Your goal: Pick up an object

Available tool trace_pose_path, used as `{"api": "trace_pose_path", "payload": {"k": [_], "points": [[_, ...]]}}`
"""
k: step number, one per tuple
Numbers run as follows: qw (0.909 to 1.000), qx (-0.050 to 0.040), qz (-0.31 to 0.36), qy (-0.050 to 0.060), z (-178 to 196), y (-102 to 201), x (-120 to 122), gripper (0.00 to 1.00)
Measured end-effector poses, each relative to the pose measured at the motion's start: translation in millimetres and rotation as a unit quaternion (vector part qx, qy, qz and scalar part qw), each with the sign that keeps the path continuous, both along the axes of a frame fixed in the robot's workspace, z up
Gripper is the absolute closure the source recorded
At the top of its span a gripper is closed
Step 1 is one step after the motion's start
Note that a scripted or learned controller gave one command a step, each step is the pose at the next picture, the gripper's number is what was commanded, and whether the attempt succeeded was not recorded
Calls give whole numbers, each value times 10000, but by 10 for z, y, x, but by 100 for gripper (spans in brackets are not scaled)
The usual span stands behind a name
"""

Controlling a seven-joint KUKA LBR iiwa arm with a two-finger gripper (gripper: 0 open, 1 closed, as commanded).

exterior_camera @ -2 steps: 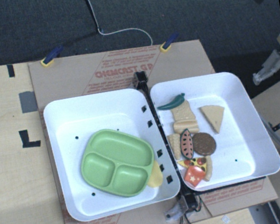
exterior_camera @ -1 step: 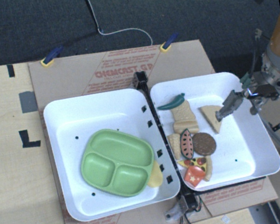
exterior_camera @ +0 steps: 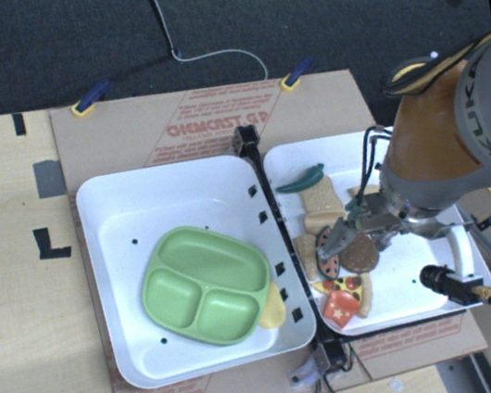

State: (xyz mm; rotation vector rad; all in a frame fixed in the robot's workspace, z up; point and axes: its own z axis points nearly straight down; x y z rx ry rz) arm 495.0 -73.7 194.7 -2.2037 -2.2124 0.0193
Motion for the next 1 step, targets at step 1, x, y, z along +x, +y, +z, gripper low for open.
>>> {"api": "trace_pose_path", "payload": {"k": [1], "points": [[10000, -19, -25, -66, -1170, -278, -138, 0]]}}
